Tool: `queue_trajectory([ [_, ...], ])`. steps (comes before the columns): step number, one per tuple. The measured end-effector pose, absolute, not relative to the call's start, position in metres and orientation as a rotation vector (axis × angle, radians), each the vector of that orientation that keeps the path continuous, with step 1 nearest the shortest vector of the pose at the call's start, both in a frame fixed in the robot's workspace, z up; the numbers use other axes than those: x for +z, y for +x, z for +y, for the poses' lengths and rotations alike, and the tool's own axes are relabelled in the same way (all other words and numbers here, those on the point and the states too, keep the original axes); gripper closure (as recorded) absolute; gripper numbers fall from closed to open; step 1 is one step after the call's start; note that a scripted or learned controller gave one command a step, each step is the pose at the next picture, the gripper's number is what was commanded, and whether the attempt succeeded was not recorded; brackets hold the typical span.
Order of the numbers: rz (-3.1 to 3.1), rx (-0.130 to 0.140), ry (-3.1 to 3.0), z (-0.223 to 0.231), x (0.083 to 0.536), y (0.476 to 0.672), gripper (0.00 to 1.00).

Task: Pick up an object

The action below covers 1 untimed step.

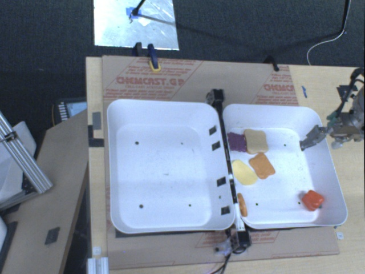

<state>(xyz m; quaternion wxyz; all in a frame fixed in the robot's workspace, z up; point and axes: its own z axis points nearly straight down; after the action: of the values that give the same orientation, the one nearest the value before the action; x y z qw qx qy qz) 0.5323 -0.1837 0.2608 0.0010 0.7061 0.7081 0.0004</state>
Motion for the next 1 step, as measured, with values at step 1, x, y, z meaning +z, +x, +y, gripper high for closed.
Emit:
queue_trajectory([
  [1, 2.225, 0.005, 2.211, -0.1837, 0.2721, 0.5333, 1.0],
])
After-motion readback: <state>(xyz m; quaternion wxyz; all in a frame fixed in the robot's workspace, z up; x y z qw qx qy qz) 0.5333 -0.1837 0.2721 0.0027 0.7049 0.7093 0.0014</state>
